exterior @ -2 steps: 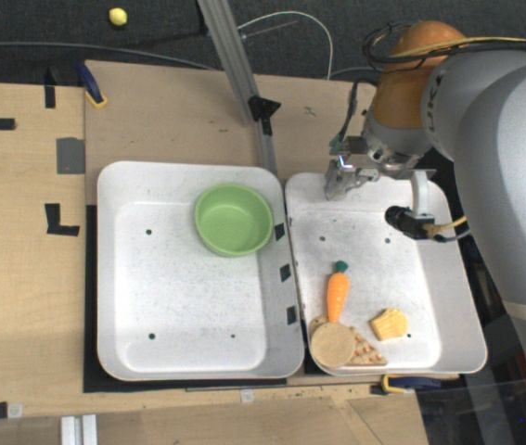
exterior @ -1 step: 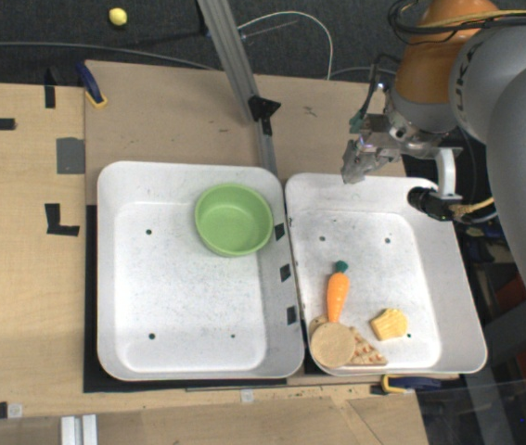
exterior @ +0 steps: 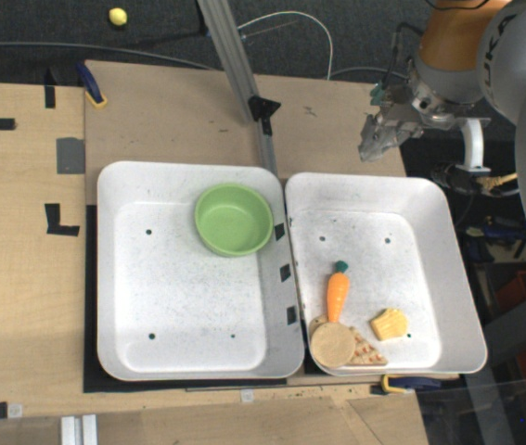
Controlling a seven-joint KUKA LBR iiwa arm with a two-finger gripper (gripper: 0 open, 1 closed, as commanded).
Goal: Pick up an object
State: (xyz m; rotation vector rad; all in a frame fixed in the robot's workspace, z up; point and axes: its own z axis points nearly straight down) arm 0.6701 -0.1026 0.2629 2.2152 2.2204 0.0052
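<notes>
Grey and orange, my arm (exterior: 485,35) comes in from the upper right, and its gripper (exterior: 377,137) hangs over the bare table (exterior: 179,109) just beyond the far rim of the right bin (exterior: 429,239). I cannot tell from this angle how the gripper is set; nothing shows in it.

Below the gripper, toward me and well apart from it, an orange toy carrot (exterior: 338,293) with a green top lies lengthwise in the right bin. Just nearer than the carrot and touching its tip sits a round tan cookie-like disc (exterior: 333,345), partly overlapping a waffle-patterned piece (exterior: 368,352) at the near wall. Just right of those lies a small yellow cheese-like wedge (exterior: 389,324).

Left of the gripper and nearer me, a green bowl (exterior: 234,218) stands upright in the far right part of the left bin (exterior: 123,276), close to the divide between the two bins.

Far left of the gripper, on the dark floor beyond the table, a small yellow ball (exterior: 118,16) rests
</notes>
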